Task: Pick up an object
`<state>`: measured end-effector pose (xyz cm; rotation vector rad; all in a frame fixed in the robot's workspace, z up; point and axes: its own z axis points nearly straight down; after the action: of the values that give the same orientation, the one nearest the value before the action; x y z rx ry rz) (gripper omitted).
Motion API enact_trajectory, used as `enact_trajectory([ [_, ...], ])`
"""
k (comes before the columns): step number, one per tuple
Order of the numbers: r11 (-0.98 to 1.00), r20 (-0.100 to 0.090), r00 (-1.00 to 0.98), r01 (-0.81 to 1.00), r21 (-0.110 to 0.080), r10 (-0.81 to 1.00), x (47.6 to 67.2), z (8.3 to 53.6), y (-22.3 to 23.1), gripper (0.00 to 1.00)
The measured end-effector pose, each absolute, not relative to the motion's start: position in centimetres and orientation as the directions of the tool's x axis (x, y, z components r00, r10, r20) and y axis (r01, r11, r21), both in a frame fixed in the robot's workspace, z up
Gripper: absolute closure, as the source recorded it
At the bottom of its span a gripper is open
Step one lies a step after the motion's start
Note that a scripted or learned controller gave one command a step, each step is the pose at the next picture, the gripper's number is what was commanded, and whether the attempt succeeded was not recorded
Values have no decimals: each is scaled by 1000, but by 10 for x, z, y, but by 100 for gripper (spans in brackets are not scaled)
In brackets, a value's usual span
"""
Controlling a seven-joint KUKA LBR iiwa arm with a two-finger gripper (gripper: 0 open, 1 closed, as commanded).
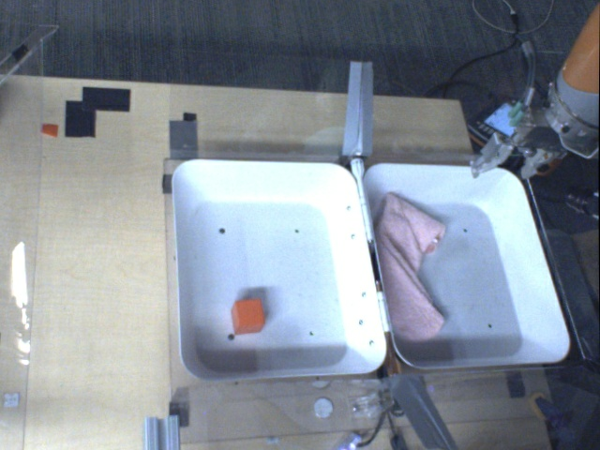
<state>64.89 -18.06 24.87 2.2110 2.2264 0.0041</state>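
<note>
End effector (pixel 507 159) open above right bin (pixel 548 279)

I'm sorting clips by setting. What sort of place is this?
Most likely a robotics lab bench: two white bins fixed side by side on a wooden bench, a robot gripper at the right bin's corner, and loose cables behind.

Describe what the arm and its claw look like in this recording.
At the view's upper right, the arm shows an orange band above a grey wrist section. Below it the claw ends in pale metallic fingers. A small blue-green part sits beside the wrist, and thin dark cables loop nearby.
</note>
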Motion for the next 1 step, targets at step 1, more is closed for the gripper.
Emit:
enact_trajectory([
  [1,-3,0,3,1000,3,1000,670,108,-154,0],
])
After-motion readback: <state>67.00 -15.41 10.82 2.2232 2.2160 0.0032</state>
